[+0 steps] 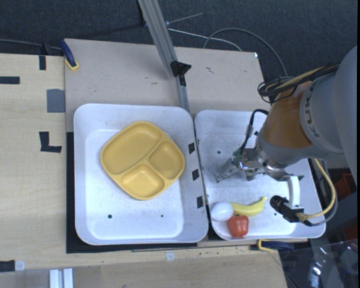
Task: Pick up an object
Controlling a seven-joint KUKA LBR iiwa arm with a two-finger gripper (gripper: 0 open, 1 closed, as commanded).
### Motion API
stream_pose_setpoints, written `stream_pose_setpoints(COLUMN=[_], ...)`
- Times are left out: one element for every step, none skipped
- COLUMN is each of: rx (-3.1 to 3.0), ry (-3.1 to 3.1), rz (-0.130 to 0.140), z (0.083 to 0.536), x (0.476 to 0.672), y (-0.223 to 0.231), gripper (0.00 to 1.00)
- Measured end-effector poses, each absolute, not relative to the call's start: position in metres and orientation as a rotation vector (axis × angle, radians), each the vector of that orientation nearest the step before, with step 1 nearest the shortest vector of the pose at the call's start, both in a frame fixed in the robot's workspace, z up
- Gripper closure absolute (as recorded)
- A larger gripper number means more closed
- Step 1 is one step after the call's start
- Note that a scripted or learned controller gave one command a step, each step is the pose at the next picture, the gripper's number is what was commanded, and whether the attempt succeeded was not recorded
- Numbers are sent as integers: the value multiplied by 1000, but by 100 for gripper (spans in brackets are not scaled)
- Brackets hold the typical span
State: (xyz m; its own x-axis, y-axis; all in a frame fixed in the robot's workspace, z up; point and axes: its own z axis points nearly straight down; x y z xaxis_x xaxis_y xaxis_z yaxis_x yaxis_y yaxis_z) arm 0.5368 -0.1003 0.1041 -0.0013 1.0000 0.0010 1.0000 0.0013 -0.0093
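A curved yellow banana (251, 207) lies beside a white egg (222, 210); the gripper (231, 170) state is unclear.

A single fixed camera looks down at a slant from above the counter (126, 77), far enough back to take in both white bins (90, 221) side by side, the grey arm (324, 113) entering from the frame's right.

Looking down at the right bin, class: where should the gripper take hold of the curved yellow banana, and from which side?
Grip the curved yellow banana mid-length, across its narrow width, descending from above. It lies flat, with the white egg-shaped ball and red pepper-like toy crowding its left end.
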Motion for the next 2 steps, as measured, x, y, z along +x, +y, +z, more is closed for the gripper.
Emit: stream_pose_setpoints(rx=[-2220, -2217], ry=[-2223, -2222], rz=[3, 3], z=[89, 99], x=[537, 537], y=[-100, -100], gripper=[0, 100])
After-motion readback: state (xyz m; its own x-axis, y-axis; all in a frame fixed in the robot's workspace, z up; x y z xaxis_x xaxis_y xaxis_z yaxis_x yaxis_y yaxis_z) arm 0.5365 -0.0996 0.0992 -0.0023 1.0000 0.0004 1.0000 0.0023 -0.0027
